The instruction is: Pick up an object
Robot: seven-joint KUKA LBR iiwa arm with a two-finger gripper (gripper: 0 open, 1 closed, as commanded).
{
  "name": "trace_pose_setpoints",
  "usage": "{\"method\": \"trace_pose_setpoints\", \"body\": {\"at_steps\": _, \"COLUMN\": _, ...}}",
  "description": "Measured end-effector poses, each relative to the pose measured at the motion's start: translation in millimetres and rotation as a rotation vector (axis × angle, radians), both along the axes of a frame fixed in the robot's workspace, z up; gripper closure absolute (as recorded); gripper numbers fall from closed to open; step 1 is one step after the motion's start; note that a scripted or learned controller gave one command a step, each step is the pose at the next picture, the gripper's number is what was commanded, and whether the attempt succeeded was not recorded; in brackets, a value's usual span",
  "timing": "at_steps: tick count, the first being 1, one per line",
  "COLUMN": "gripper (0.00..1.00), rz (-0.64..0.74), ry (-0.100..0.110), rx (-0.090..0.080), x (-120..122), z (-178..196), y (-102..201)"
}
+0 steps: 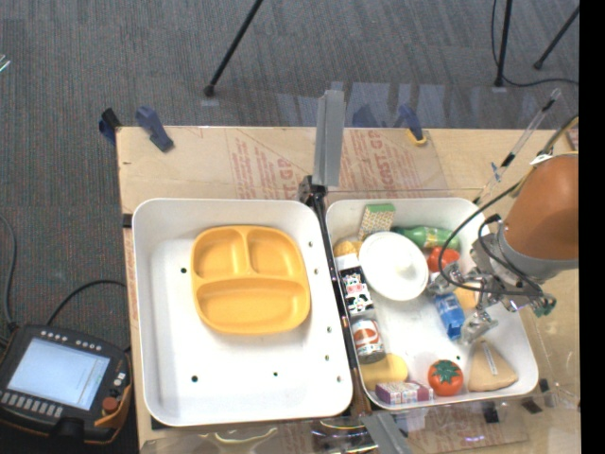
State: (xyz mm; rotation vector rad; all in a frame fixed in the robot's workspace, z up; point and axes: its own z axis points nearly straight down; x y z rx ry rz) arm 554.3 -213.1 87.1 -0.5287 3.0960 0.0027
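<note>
1. Grey metal hand hangs low in the right bin; whether it is open or closed I cannot tell.
2. The blue bottle lies just left of the hand, the tomato below-left, and the tan wedge just below.
3. Risk: in this crowding the hand may push a neighbour aside and close on nothing.

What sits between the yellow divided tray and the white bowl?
In the camera view, between the yellow divided tray and the white bowl run the two bins' adjoining rims and a cow-print bottle.
</note>
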Motion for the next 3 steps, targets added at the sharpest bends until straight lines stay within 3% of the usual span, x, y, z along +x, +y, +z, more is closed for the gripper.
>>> {"method": "trace_pose_setpoints", "body": {"at_steps": 1, "gripper": 0.00, "rz": -0.019, "ry": 0.001, "rx": 0.000, "x": -15, "z": 0, "y": 16}}
{"method": "trace_pose_setpoints", "body": {"at_steps": 2, "gripper": 1.00, "rz": -0.015, "ry": -0.001, "rx": 0.002, "x": -14, "z": 10, "y": 18}}
{"method": "trace_pose_setpoints", "body": {"at_steps": 3, "gripper": 1.00, "rz": -0.141, "ry": -0.007, "rx": -0.001, "x": -34, "z": 96, "y": 78}}
